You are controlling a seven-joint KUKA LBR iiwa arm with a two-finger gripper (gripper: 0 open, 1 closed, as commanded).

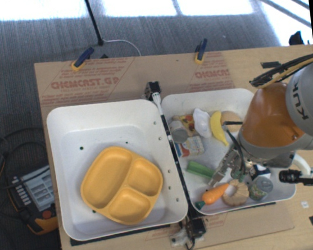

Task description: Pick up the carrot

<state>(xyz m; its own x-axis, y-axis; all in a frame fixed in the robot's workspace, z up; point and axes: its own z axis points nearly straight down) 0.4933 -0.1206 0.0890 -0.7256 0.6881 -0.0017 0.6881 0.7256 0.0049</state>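
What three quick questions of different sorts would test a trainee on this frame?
1. True or false: the carrot lies in the same bin as the yellow plate.
2. Which thing lies nearest the carrot? A) banana B) green stick C) blue clamp
3. Fill in: the yellow plate sits in the ___ bin as the camera sees it.

Key:
1. False. The carrot lies in the right bin, near its front edge; the plate is in the other.
2. B.
3. Left.
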